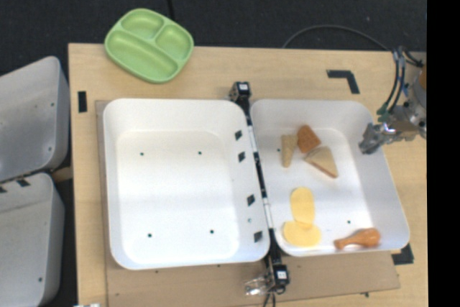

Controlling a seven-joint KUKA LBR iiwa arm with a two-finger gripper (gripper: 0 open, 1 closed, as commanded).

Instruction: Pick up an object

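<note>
Jaws [370, 140] at right bin [374, 187] rim — nothing gripped

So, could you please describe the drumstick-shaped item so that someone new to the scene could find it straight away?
Start at the right-hand white bin. Go to its near right corner, where the orange drumstick lies alone against the rim, just right of two flat yellow pieces. It is the one item with a rounded body narrowing to a thin handle.

One fixed camera looks down at a slant from above the bench [215, 61], taking in both bins [180, 111].
</note>
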